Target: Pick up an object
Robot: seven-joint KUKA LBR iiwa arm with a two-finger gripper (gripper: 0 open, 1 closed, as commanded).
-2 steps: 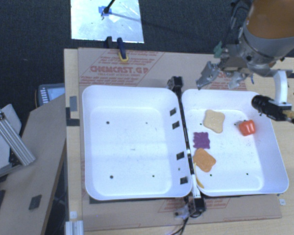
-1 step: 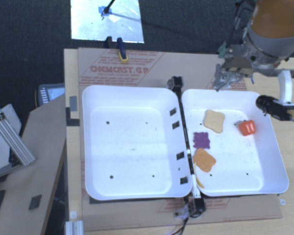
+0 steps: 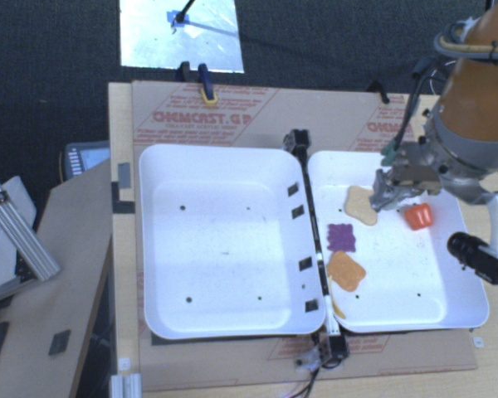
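A brown board (image 3: 232, 114) lies on the bench, and two white bins sit on it side by side. The left bin (image 3: 224, 239) has nothing to grab in it. The right bin (image 3: 415, 297) has four small things in it.

There is a pale tan piece (image 3: 359, 206) near the top of the right bin. A purple piece (image 3: 341, 237) lies below it, close to the wall between the bins. An orange flat piece (image 3: 346, 270) lies just under the purple one. A small red-orange block (image 3: 417, 216) sits to the right, apart from the rest.

The arm (image 3: 477, 81) comes in from the right side. Its gripper (image 3: 385, 196) hangs low over the right bin, just beside the tan piece and near the red-orange block. From up here I cannot tell how the gripper is set, and I cannot see anything held in it.

I think the step now is going down to grab something. The tan piece looks like the closest thing to pick. To do it well, the gripper should sit right over the middle of the piece, not at its edge. The piece looks flat, so it may slip away. The gripper should go down slowly, close gently, then lift straight up. It should stay away from the red-orange block.
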